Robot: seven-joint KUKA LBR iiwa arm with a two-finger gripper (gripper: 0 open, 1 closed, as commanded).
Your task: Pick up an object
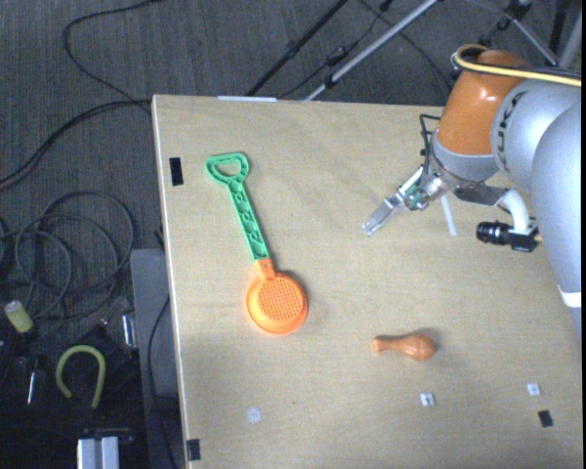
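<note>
End effector point(376, 223) hovers above the bench point(352, 154), well apart from the strainer point(259, 262)

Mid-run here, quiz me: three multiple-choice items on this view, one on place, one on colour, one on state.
1. Where does the drumstick-shaped toy lie?
A. right of the strainer's orange head
B. left of the green handle
C. on the floor

2. What colour is the strainer handle?
A. blue
B. green
C. white

3. What is the gripper doing?
A. gripping the toy
B. resting on the strainer head
C. positioned apart from both objects

Answers: 1 A, it lies right of the orange head on the wooden top. 2 B, the handle is green. 3 C, bare wood separates the tip from both.
</note>
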